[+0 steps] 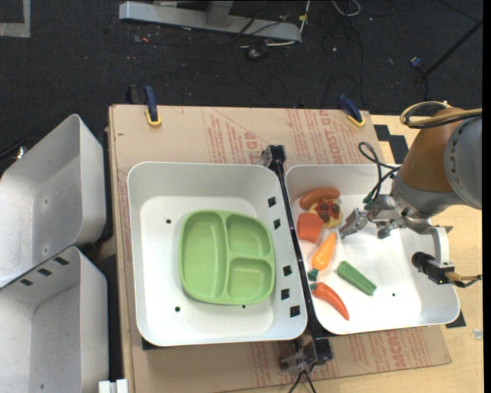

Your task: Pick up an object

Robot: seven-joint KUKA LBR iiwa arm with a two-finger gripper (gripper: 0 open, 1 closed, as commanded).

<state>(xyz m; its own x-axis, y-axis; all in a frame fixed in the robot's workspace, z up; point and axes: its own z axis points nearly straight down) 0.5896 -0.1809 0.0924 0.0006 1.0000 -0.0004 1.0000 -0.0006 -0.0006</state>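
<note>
Red printed lettering runs across the brown board [230, 127] covering the desk, above and below the bins; it appears upside down or mirrored and cannot be read.

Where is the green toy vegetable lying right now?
The green vegetable lies in the right bin, toward its front, just right of the red pepper and below the orange carrot, with the gripper above it.

Setting: robotics laboratory test cell. Evidence: cardboard-covered tabletop [230, 127] fastened at its far edge by blue-and-yellow clamps [152, 107], two white bins [146, 230] mounted side by side, spare white bins [46, 192] stacked at left. Also: dark speckled floor [77, 69] with loose cables [360, 46] and a grey metal fixture [207, 21].
</note>
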